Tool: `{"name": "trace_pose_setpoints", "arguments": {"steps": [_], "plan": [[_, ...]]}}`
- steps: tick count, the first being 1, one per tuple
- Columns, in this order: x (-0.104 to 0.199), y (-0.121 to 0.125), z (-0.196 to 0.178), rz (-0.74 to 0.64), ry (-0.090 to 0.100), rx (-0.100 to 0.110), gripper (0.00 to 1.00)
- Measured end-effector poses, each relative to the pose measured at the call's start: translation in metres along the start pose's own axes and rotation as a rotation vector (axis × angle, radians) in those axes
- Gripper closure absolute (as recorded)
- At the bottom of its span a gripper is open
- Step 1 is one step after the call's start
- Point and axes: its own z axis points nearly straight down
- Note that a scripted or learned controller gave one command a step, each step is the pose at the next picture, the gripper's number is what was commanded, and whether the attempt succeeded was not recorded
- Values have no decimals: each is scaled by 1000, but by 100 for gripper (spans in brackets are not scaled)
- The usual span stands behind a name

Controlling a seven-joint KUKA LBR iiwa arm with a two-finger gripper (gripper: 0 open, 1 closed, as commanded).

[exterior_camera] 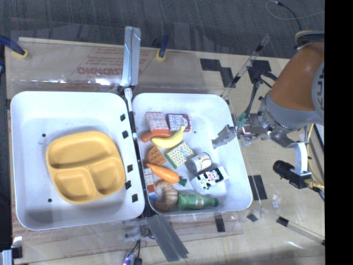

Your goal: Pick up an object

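Two shallow white bins sit side by side on a pale surface. The left bin holds a yellow divided tray. The right bin holds a heap of toy food along its left side: a banana, a carrot, a green bottle, a small can and a black-and-white carton. The pincer hovers over the right bin's right edge, just right of the can and above the carton, holding nothing; whether it is spread cannot be told.
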Motion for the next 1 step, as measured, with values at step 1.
{"name": "trace_pose_setpoints", "arguments": {"steps": [1], "plan": [[-3,-13,37,-184,-1,-2,0]]}}
